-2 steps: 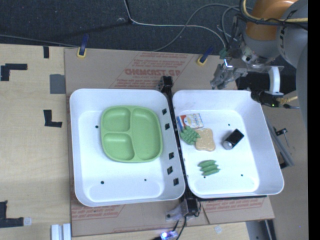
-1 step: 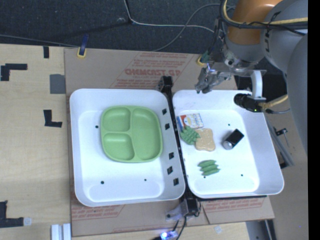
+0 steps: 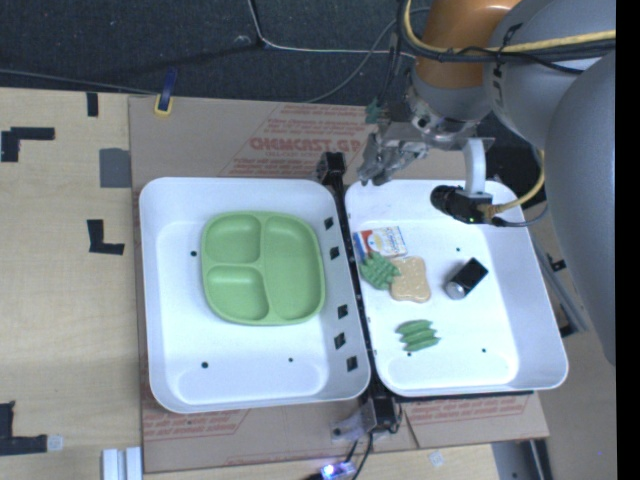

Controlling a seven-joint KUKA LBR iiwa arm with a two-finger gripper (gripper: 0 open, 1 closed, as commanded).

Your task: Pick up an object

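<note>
Objects [image 3: 410,278] in right bin [image 3: 520,363]; tool [image 3: 385,163] above rim, finger state unclear

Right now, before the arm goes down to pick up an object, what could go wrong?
1. The gripper hangs over the far rim of the right bin, near the divider; a straight descent could strike the rim, not an object.
2. The leafy green piece, the tan toast-shaped piece and the small card lie touching, so a grasp may catch two or push one aside.
3. The green pea pod lies flat and may slip out.
</note>
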